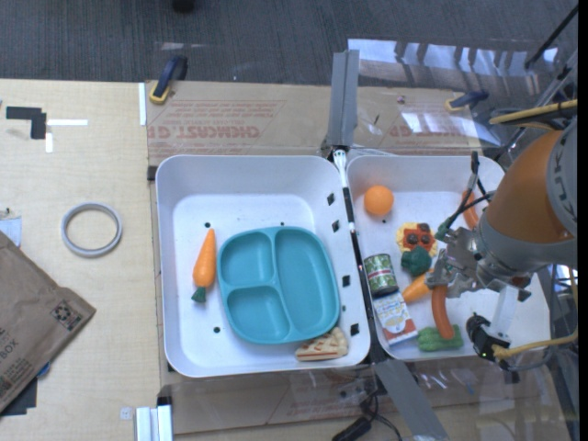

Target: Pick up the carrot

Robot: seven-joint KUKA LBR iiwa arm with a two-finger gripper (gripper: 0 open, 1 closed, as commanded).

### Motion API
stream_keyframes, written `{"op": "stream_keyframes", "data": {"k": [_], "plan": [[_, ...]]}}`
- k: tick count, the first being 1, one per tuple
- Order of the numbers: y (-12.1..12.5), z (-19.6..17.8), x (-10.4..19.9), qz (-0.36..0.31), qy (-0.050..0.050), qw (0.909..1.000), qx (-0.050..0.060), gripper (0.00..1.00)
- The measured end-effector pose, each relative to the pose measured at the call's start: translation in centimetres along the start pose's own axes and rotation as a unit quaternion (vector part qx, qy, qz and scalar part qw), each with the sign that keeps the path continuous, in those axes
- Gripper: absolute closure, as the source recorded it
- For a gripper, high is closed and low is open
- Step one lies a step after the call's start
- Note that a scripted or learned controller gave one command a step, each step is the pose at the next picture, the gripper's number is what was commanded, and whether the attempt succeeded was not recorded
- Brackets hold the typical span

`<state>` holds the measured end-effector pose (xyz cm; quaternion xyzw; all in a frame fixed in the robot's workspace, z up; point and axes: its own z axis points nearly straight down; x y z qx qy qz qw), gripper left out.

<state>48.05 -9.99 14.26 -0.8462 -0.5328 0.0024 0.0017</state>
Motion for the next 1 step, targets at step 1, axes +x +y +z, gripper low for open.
{"op": "stream_keyframes", "data": {"k": [1], "plan": [[0.00,-0.01,0.00,0.000,0.000,1.0000,0.000,0.00]]}}
